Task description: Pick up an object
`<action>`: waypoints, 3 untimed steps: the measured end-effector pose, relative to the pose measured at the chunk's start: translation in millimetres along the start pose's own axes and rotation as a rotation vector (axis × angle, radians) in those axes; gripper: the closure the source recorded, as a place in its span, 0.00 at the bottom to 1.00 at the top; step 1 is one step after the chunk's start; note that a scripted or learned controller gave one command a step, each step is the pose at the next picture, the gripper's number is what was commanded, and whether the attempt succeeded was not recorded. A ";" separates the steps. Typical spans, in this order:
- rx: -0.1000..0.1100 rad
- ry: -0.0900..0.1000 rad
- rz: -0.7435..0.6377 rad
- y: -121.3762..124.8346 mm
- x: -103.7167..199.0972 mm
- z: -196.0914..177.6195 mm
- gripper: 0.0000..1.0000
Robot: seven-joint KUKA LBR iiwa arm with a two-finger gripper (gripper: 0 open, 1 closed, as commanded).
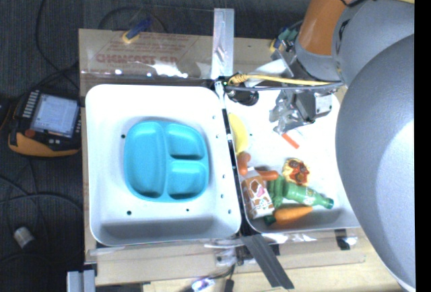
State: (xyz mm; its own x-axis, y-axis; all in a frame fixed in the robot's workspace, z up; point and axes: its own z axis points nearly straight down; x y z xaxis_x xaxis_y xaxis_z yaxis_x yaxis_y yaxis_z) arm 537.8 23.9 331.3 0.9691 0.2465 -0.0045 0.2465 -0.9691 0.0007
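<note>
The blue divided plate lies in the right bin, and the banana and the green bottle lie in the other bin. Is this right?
Not quite. In the camera view the blue divided plate lies in the left bin. The banana and the green bottle lie in the other bin, the right one.

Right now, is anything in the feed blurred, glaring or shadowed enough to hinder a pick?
Camera view: the arm looms large, soft and out of focus, covering the right bin's far side; the gripper is slightly blurred. Glare streaks the clear plastic behind the left bin. The blue tray and the toy pile are evenly lit, with soft shadows.
</note>
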 end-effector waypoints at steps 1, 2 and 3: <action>0.000 -0.002 -0.006 -24.7 -9.2 57.3 1.00; -0.002 -0.003 -0.386 10.2 11.9 58.2 1.00; -0.002 0.000 -0.575 71.2 -5.0 -47.4 1.00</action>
State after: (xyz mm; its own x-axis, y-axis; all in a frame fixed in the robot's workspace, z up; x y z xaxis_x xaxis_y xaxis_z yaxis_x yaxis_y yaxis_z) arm 550.7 -46.3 378.7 0.6793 0.7338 -0.0046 0.7338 -0.6793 0.0003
